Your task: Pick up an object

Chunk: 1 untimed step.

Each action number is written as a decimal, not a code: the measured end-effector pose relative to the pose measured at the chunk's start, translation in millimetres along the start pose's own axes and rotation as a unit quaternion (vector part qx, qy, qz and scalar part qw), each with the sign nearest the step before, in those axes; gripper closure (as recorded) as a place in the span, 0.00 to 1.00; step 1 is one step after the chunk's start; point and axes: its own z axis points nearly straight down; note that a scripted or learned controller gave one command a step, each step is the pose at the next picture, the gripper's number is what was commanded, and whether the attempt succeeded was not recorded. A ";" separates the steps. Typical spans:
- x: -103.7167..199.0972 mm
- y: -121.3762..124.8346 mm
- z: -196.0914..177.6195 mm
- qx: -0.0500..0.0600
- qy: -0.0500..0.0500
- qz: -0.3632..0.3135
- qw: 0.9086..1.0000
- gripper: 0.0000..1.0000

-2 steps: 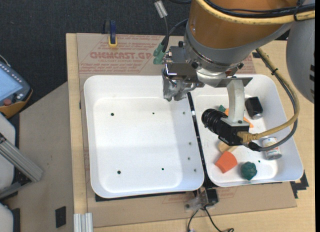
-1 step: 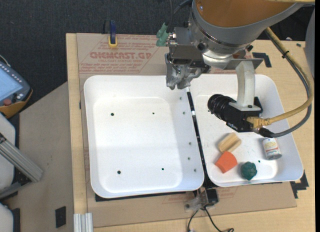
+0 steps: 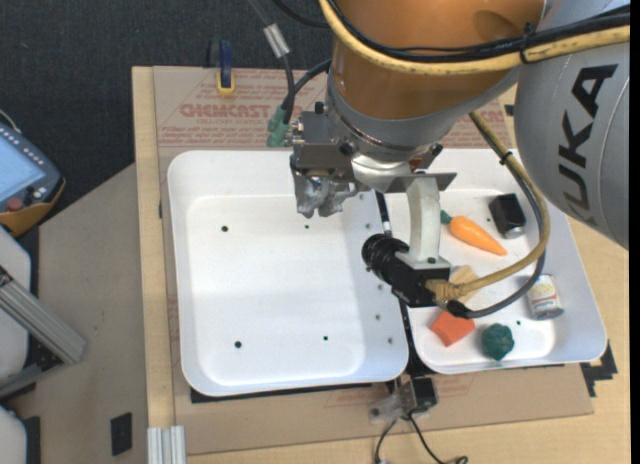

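While the gripper [image 3: 318,198] hangs over the far edge of the left shallow white bin [image 3: 200,352], nothing sits between its fingers, and I can't tell how they're set. Nearest target looks like the orange tapered plastic carrot [image 3: 476,234], lying in the right white bin [image 3: 590,332], off to the gripper's right, long axis slanting toward the bin's near-right corner.
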 end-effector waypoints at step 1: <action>2.2 0.5 89.7 0.000 0.000 0.002 1.000 1.00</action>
